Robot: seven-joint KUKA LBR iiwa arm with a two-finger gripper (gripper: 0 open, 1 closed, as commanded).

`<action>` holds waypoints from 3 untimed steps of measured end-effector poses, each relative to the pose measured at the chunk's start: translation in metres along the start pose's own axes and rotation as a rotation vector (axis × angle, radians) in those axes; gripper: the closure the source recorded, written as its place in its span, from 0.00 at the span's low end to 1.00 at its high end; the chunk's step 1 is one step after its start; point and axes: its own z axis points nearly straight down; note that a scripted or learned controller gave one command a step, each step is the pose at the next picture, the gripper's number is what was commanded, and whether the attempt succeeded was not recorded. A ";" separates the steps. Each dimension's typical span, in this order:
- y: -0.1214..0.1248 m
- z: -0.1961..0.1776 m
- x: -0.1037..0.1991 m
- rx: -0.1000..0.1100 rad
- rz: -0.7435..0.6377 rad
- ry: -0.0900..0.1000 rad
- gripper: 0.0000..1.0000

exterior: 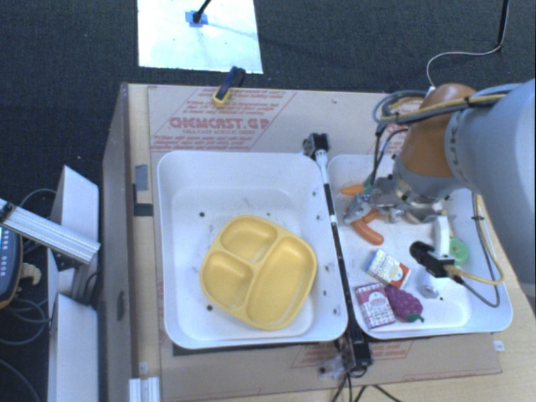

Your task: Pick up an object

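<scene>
Camera view shows the two-finger gripper low in the right white bin over the orange carrot-shaped toy, apparently mid-reach, so next it must settle squarely astride that toy.

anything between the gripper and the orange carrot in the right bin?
Nothing visible. The gripper is low in the right bin, right at the carrot, with no other item between them. The small box, the red packet and the purple grapes lie nearer the bin's front edge, off that path.
</scene>
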 end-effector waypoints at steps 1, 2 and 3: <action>0.016 0.000 0.000 0.002 0.001 0.000 0.00; 0.016 -0.010 0.000 0.004 -0.001 0.001 1.00; -0.014 -0.101 0.052 -0.003 -0.001 0.000 1.00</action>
